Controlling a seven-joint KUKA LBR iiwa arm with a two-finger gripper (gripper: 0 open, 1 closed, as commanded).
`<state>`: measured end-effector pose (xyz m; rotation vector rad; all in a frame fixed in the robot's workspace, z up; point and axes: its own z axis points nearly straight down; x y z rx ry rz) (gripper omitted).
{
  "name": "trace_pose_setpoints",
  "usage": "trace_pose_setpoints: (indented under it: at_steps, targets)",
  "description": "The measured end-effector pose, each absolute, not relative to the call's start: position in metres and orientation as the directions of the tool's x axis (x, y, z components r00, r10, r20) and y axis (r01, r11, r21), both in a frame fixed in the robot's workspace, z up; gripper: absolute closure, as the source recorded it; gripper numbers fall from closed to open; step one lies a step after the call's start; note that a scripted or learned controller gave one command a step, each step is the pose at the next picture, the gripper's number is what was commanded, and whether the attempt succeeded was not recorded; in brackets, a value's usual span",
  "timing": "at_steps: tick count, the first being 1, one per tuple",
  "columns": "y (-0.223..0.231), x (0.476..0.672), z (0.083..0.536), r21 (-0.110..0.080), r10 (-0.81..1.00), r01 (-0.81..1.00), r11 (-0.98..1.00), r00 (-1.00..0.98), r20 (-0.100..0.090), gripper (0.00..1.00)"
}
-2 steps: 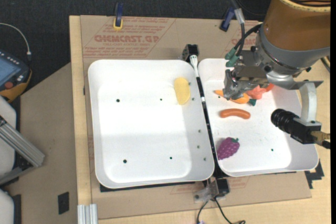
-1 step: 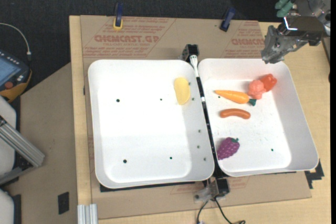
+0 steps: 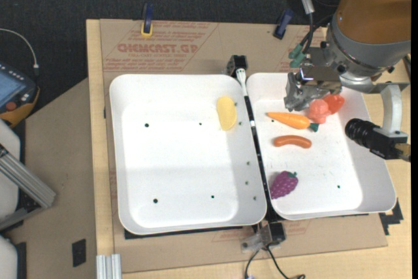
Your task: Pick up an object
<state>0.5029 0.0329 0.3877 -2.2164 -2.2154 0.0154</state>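
Camera view: the arm (image 3: 375,3) reaches in from three o'clock and the gripper (image 3: 298,100) is down low in the right bin (image 3: 366,196), near its twelve o'clock edge. Nothing is lifted yet, so I judge the pick not done. Whether the fingers are apart or together, I cannot tell. The carrot (image 3: 290,119) lies just at the gripper's six o'clock, a red-pink toy (image 3: 321,108) sits close at its three o'clock, partly tucked under the wrist. Sausage (image 3: 292,141) and grapes (image 3: 283,183) lie further toward six. In the left bin (image 3: 130,160), a yellow piece (image 3: 226,113) rests.
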Motion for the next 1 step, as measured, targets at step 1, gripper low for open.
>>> trace_pose_setpoints:
  at_steps: [1]
  targets:
    - [0.095,0.4786,0.451,0.007,1.0,1.0,0.008,-0.008,0.003,1.0]
